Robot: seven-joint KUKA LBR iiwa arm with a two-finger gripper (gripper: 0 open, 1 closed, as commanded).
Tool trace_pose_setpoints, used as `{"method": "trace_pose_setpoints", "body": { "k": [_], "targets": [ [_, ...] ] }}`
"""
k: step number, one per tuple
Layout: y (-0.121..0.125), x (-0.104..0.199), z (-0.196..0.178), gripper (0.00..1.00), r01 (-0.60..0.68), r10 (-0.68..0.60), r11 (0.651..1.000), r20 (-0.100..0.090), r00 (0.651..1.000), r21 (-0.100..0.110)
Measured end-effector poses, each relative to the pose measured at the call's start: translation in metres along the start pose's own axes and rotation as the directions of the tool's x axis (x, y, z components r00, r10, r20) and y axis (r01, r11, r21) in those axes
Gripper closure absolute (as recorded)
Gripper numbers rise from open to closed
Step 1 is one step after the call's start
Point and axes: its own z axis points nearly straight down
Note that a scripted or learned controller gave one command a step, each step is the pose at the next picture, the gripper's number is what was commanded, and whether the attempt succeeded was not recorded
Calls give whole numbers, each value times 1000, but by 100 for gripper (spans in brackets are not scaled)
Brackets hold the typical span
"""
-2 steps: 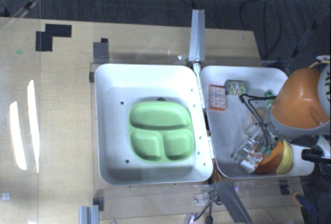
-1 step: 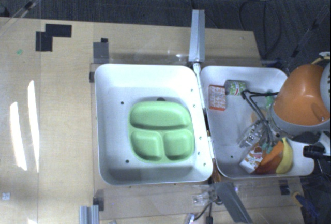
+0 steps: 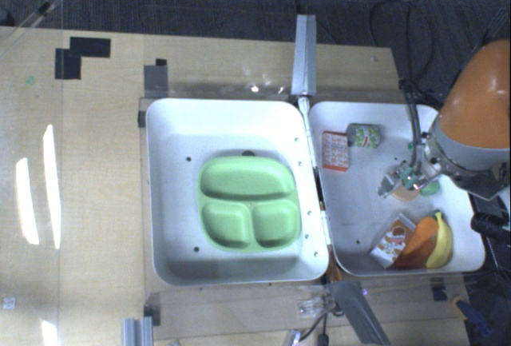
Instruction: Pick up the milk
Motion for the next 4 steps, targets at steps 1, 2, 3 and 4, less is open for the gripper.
{"method": "trace_pose_setpoints", "body": {
  "k": [1, 2, 3, 4],
  "targets": [
    [0, 0, 0, 0, 0, 0, 1000, 0, 1000, 0],
    [-19, -18, 138, 0, 286, -286, 958, 3, 958, -3],
    [-16, -19, 126, 100, 288, -288, 958, 10, 958, -10],
    [-5, 12, 42, 100, -74, 74, 997, -1, 997, 2]
  ]
}}
